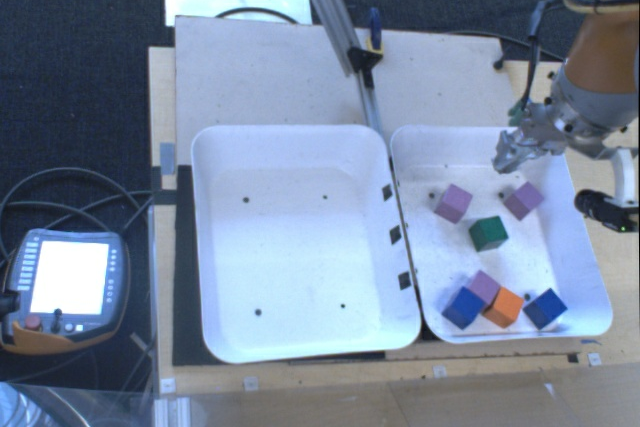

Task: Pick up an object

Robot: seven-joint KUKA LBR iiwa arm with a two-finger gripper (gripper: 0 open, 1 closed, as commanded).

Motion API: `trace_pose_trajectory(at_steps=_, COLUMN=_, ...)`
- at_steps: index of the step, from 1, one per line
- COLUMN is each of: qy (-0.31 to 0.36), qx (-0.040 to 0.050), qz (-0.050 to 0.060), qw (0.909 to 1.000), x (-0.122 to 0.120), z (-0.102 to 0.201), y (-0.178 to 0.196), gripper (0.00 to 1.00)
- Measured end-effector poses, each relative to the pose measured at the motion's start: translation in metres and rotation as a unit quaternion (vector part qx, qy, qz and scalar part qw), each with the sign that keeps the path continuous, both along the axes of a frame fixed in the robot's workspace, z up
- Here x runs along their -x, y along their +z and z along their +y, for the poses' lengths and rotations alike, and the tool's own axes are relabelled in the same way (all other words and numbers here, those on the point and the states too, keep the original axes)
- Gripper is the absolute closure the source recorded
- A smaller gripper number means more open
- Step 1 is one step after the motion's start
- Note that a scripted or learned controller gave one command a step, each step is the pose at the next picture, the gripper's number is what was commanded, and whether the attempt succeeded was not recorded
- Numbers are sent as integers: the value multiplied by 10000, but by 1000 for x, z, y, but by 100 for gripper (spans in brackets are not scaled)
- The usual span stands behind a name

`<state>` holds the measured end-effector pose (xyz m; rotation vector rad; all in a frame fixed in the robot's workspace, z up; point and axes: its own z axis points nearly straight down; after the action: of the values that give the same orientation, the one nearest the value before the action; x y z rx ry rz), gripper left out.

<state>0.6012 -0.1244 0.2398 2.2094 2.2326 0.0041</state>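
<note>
The right bin holds several small cubes. Two purple cubes lie toward its back, one at left and one at right. A green cube sits between them, a little nearer. Near the front lie a blue cube, a purple cube, an orange cube and another blue cube. My gripper hangs over the back right of this bin, just above and left of the right purple cube. Nothing shows between its fingers.
The left bin stands beside the right one, with a row of dark clips along the shared wall. A metal pole slants across the back board. A teach pendant lies off the bench at left. A black part juts in by the right bin's rim.
</note>
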Motion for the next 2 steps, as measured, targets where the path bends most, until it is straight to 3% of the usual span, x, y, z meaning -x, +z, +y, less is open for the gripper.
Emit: trace_pose_trajectory(at_steps=2, qy=1, qx=-3, qz=-1, qw=10000, x=-17, z=100, y=-15, gripper=100)
